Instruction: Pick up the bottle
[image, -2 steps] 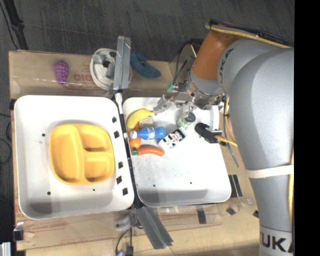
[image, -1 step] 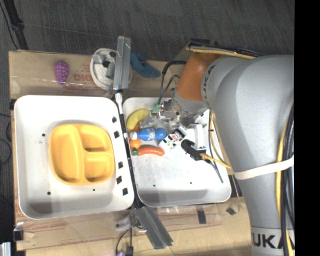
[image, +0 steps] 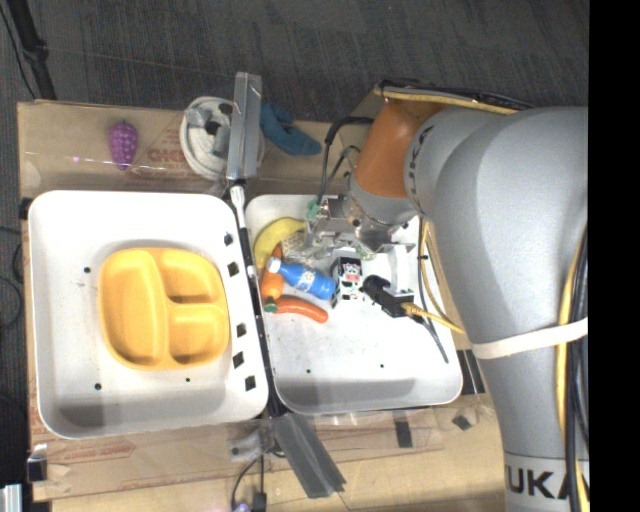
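Note:
The bottle (image: 305, 282) is blue with a white neck and lies on its side in the upper left part of the right bin (image: 360, 370). My gripper (image: 325, 238) hangs over the back of that bin, just above and slightly right of the bottle, with the grey arm reaching in from the right. Nothing shows between the gripper and the bottle that tells whether they touch.
A yellow banana (image: 275, 238) lies behind the bottle, with an orange piece (image: 271, 288) at its left end and a carrot (image: 302, 310) in front. A small black-and-white toy (image: 349, 278) sits to its right. The left bin (image: 60, 400) holds a yellow divided plate (image: 165, 305).

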